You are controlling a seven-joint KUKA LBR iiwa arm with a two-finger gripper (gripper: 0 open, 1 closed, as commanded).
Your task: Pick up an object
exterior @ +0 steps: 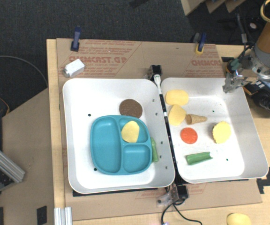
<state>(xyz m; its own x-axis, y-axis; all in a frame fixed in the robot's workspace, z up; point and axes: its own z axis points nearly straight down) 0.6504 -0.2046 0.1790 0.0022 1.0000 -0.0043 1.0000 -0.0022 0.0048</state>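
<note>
A cardboard-topped table [125, 55] on dark carpet bears two white bins. The pincer [230, 85] hangs at the right bin's [247, 125] far rim — whether wide or narrow, I cannot tell. Inside lie yellow pieces, an orange disc [188, 135] and a green pod [198, 158].

one fixed camera looks down at a slant on both white bins [74, 125] from above.

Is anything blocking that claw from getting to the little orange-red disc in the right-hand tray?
Nothing visible does. The gripper hangs over the far right corner of the right bin, and the orange-red disc lies flat near the bin's middle. A cone and a yellow piece lie near it, apart from it.
</note>
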